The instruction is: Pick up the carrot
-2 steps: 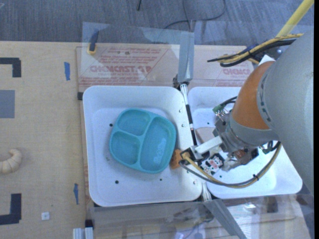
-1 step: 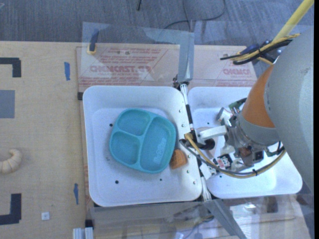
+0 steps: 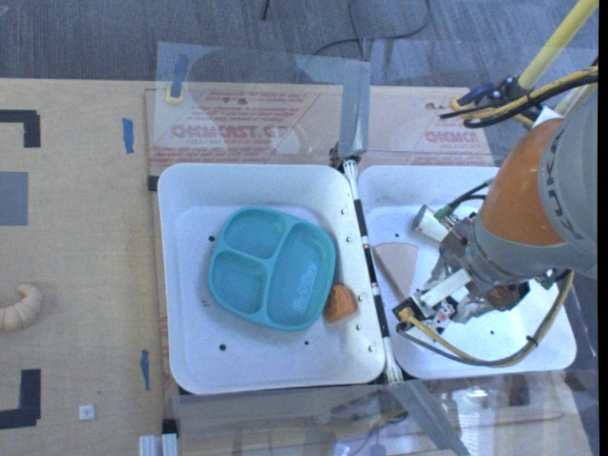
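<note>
The carrot [image 3: 340,303] is a short orange lump in the left bin [image 3: 190,350], lying against the lower right edge of a teal divided plate [image 3: 273,268]. My gripper [image 3: 437,231] hangs low over the right bin [image 3: 541,350], to the right of the carrot and across the wall between the two bins. The grey and orange wrist covers much of it, and nothing shows in its grasp.
A tan wedge-shaped thing [image 3: 397,259] lies in the right bin just left of the gripper. A pale curved object [image 3: 19,308] rests on the wooden bench at the far left. A clear plastic sheet [image 3: 247,122] lies behind the bins.
</note>
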Motion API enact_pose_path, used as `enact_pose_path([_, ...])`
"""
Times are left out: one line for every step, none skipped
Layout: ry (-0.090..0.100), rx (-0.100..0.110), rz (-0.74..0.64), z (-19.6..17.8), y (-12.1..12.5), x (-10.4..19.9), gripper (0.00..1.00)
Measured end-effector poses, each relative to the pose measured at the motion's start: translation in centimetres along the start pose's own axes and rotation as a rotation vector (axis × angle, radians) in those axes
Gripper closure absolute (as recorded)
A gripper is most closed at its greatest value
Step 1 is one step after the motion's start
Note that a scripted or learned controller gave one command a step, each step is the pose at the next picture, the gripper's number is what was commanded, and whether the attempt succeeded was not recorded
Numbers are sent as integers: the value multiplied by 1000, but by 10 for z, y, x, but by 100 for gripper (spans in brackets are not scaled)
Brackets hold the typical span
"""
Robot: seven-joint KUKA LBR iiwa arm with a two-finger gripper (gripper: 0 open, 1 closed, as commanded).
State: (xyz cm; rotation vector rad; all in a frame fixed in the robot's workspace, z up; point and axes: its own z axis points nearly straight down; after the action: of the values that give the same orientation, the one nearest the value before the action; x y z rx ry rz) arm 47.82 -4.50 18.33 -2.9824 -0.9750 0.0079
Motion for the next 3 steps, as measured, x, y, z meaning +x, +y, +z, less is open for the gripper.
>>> enact_pose_path([1,-2,-378,0,-40,30,100])
enact_pose_path([1,-4,-864,0,-36,27,100])
enact_pose_path([1,-7,-920,-13,33,-22,100])
